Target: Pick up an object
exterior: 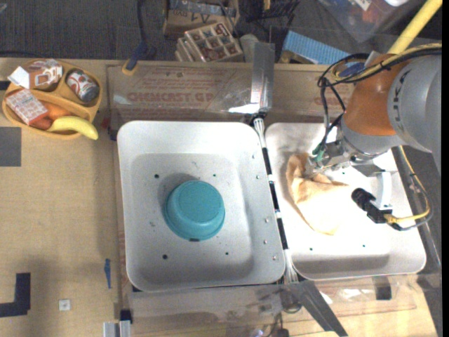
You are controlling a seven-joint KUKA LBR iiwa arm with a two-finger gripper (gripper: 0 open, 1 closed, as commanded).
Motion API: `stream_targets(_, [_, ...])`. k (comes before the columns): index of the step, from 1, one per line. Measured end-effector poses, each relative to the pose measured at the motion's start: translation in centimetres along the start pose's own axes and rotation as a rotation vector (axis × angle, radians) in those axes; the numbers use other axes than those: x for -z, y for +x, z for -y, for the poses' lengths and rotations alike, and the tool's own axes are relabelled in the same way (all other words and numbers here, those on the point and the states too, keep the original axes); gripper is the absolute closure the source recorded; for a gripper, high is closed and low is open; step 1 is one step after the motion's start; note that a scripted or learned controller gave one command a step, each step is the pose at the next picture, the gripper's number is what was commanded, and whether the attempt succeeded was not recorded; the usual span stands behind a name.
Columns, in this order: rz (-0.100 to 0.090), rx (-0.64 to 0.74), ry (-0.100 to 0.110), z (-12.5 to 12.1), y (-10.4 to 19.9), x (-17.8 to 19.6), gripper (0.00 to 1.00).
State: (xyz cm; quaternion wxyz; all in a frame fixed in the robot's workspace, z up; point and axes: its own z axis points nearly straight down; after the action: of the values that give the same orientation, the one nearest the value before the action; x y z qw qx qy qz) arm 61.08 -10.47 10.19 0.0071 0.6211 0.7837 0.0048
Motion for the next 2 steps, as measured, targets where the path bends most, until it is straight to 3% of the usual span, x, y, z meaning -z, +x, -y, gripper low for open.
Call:
stream_targets(1, [0.000, 0.000, 0.000, 0.0, 0.0, 0.0, 0.00])
stream_targets(2, [0.003, -0.001, -0.004, -0.1, -0.2, 1.1, 1.00])
